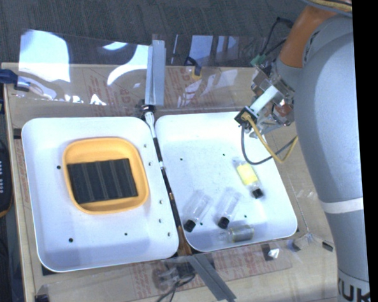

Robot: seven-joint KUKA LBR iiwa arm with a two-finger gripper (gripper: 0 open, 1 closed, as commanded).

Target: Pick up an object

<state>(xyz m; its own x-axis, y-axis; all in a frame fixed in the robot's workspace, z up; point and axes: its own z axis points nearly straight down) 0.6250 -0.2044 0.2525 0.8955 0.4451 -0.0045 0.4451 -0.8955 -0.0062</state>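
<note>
The end effector (271, 109) hangs over the far right corner of the right-hand shallow white bin (195, 147). From where I stand I cannot tell whether it is wide or narrow. Closest below it, a little toward the bin's middle, a small yellowish plastic vial with a black cap (247, 174) lies on its side, apart from everything else. That looks the easiest pick. I'd judge it light, rigid and slick, apt to roll, so best squeezed across the body, square to its length, not at the cap. Further from the end effector lie a clear plastic vial with a black cap (227, 203) and a second clear vial (197, 207) near it, both faint against the white floor. Beyond them a third clear vial (240, 233) rests by the bin's wall. Furthest off, in the left-hand white bin (47, 232), sits a yellow rounded tray with a dark ribbed insert (104, 174), probably too broad for a pinch.
</note>
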